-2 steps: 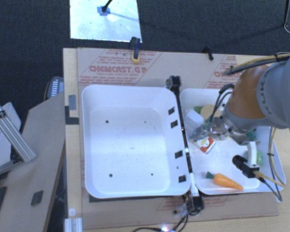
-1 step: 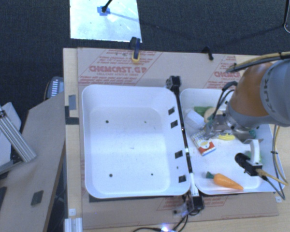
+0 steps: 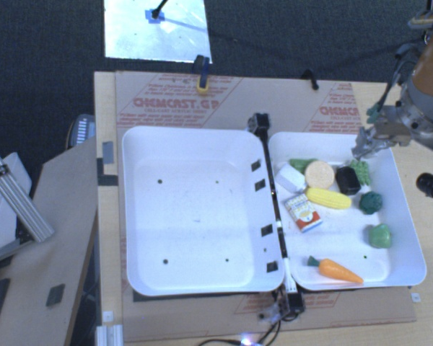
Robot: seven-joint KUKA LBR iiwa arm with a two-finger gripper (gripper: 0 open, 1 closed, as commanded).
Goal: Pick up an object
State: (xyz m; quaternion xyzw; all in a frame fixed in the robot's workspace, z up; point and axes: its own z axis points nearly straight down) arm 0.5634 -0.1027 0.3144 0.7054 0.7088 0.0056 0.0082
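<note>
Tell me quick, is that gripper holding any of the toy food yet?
Gripper: above the right bin's far edge, nothing visibly held; open or closed cannot be told.

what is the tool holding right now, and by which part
Nothing that can be seen. The tool hangs over the back edge of the right bin, above the toy food, with no object between its tips; whether it is open is unclear.

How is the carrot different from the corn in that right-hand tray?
The carrot is orange with a green top; the corn is plain yellow. The carrot lies alone near the front edge; the corn sits crowded among other items mid-tray. Both are long toy foods lying flat, slanting the same way.
</note>
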